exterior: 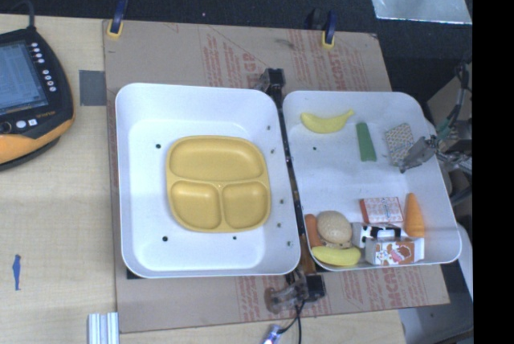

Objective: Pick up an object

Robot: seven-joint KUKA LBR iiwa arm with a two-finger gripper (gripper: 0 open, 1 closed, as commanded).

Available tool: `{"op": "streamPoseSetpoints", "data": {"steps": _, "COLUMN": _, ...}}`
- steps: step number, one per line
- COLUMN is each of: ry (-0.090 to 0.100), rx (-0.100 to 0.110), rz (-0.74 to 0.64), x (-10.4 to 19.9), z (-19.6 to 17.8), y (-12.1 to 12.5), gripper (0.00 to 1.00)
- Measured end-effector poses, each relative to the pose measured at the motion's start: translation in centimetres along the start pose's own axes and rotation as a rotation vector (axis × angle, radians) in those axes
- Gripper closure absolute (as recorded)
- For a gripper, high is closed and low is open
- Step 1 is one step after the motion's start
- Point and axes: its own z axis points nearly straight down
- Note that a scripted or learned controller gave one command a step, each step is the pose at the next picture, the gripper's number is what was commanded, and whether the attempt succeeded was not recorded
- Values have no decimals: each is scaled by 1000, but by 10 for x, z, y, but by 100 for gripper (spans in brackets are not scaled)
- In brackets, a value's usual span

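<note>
Crowded near corner of right bin (pixel 450 250): yellow banana-shaped toy (pixel 336 255), tan rounded piece (pixel 335 227) on top of it, small cartons (pixel 389 246) and an orange carrot (pixel 414 214), all touching or just beside each other. Farther back in the same bin: second yellow banana (pixel 326 121), green stick (pixel 365 141), grey patterned piece (pixel 397 139), each lying apart. Left bin (pixel 136 174) holds a yellow divided tray (pixel 218 181).

Gripper (pixel 418 151) sits at the right bin's far-right rim, just beside the grey patterned piece; nothing visibly between the fingers (pixel 408 159), and I cannot tell if they are spread or closed.

Risks, as judgement: this close to the rim, a descent could clip the bin wall or shove the grey piece against it instead of catching it. That piece looks flat, so the fingers may slide over it. Going for the near-corner pile risks grabbing two items or knocking neighbours out of place.

Hard to read: the gripper is dark, blurred and cut by the frame's right side; most of the arm is cut off. Carton labels unreadable. A reddish item beside the tan piece is mostly covered. Tablet (pixel 28 97) on the worktop (pixel 48 254) is cut off at left.
</note>
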Motion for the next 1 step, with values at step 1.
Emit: {"op": "streamPoseSetpoints", "data": {"steps": 1, "ry": 0, "rx": -1, "rz": 0, "x": -7, "z": 116, "y": 54, "gripper": 0}}
